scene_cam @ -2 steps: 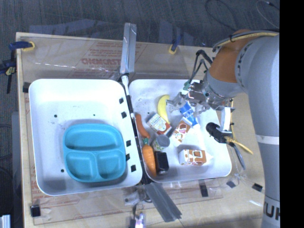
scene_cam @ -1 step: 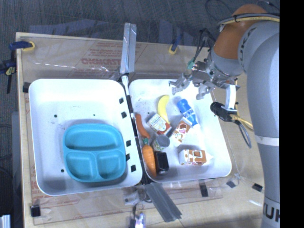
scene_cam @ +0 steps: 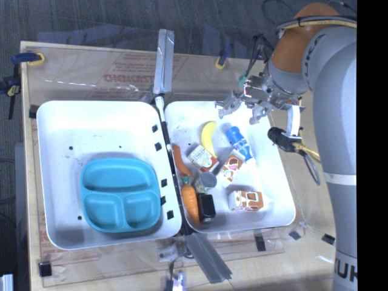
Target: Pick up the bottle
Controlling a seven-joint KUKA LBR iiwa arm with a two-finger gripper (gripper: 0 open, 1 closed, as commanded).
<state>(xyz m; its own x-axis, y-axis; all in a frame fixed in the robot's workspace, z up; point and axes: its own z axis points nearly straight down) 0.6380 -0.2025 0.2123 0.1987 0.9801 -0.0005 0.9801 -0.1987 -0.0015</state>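
The bottle (scene_cam: 238, 142) is clear with a blue label and lies on its side in the right bin (scene_cam: 276, 174), just right of a banana (scene_cam: 208, 135). My gripper (scene_cam: 241, 111) hangs over the bin's far edge, a little beyond the bottle's top end. Its fingers (scene_cam: 225, 108) are spread open and nothing sits between them.
The right bin also holds two small cartons (scene_cam: 245, 200), a carrot (scene_cam: 190, 202), a black block (scene_cam: 207, 206), a small packet (scene_cam: 201, 156) and a grey utensil (scene_cam: 208, 179). In the left bin (scene_cam: 60, 132) lies a blue divided tray (scene_cam: 120, 194). A metal divider (scene_cam: 162, 65) stands between the bins.
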